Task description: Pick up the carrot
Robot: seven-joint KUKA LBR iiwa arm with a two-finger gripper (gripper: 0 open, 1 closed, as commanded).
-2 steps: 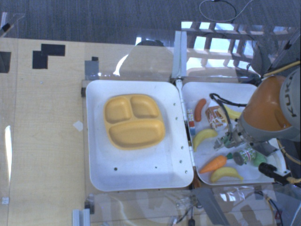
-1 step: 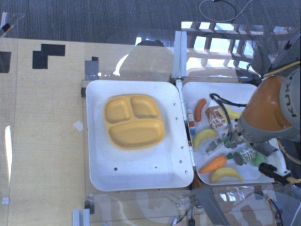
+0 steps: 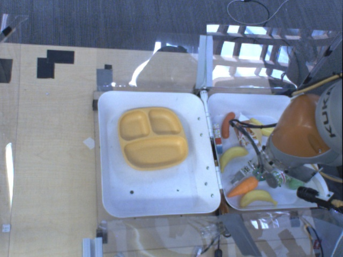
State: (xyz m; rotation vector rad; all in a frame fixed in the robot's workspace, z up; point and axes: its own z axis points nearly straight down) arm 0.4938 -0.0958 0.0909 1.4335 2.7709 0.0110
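**Carrot at the Gripper's Lower Left, Lying on a Slant**

While the arm [image 3: 305, 127] was reaching into the right bin [image 3: 214, 103] from the right side, the gripper [image 3: 261, 171] was seen low over the front part of that bin. The carrot [image 3: 244, 187] was lying on the bin floor just beside the gripper, toward the lower left of it. Its long axis was placed on a slant: the thick end was pointed up and right, toward the gripper, and the thin end was pointed down and left, toward the front corner of the bin. It could not be told whether the thick end was touched by the gripper.

Nothing could be seen held by the gripper, and how far it was opened could not be judged, because this part was small and mixed with cables.

Two bananas were found near the carrot. One banana [image 3: 233, 156] was lying above it, and the other banana [image 3: 258, 197] was lying just below it, almost touching. A red sausage [image 3: 228, 124] was placed farther back. In the left bin [image 3: 115, 197] a yellow tray [image 3: 153, 137] was resting.

For the next move, a short shift to the lower left would probably be needed, with the jaws set across the slanted axis. The lower banana might be caught by mistake.
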